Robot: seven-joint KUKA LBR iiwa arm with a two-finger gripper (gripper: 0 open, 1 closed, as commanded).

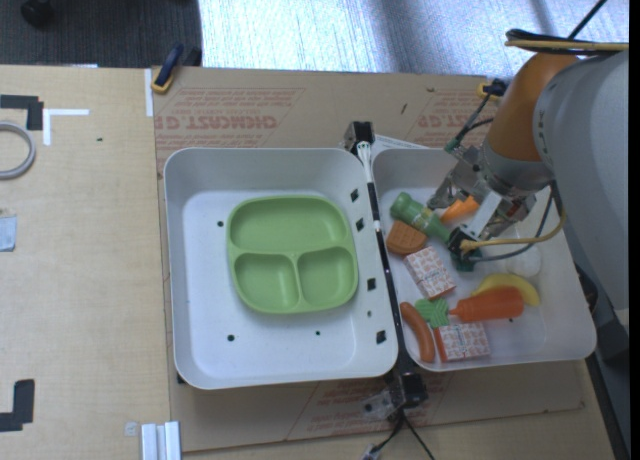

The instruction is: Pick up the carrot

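The carrot (490, 305), a long orange body with a green leafy top pointing left, lies in the front part of the right bin (560, 343). My gripper (455, 200) hangs over the back middle of that bin, well behind the carrot and apart from it. Right under the gripper is a small orange piece (461, 210) that touches the end of a green object (412, 211). Whether the gripper has hold of that piece cannot be made out.
The right bin also holds a brown-orange wedge (405, 238), two red-and-white packets (430, 270) (463, 341), a red sausage (418, 333) and a yellow banana (518, 285) just behind the carrot. In the left bin (190, 278) sits a green divided plate (293, 253).
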